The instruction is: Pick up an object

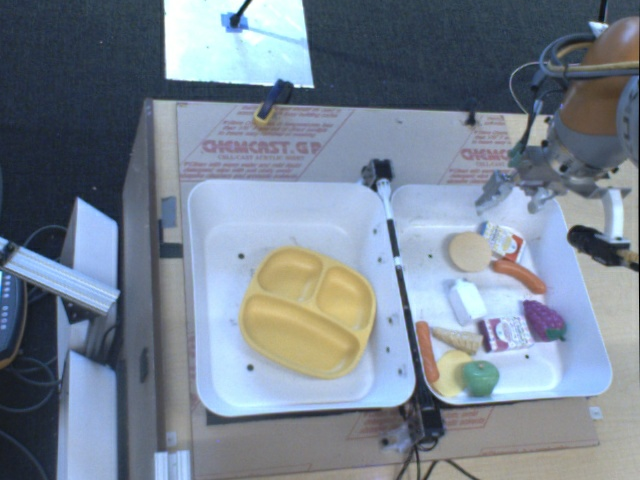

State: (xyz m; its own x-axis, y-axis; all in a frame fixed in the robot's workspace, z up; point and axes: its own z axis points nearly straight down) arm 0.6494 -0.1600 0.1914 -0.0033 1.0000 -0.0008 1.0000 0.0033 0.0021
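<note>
From the fixed camera above the bench, the pincer (pixel 517 190) hangs over the far rim of the right bin (pixel 590 363), under the grey wrist and orange band of the arm (pixel 600 78). Its two fingers (pixel 492 192) stand spread apart with nothing between them.

Just below the pincer, toward the near side, lies a small white and red packet (pixel 503 240), and touching that packet's left side is a round tan biscuit (pixel 469 252). A little nearer than the packet lies an orange sausage (pixel 519 275), slanted. Further from the pincer, toward the middle of the bin, sits a white block (pixel 464 300). Beyond that, a red and white carton (pixel 505 333) lies beside a bunch of purple grapes (pixel 543 319), the two touching. Farthest from the pincer, at the near left corner, a carrot (pixel 427 351) lies along the bin's wall, with a pale wedge (pixel 455 340) next to it and a green apple (pixel 480 378) resting on a yellow piece (pixel 452 375).

Well off to the pincer's left, the left bin (pixel 215 268) holds a yellow divided tray (pixel 308 311) with three compartments.
</note>
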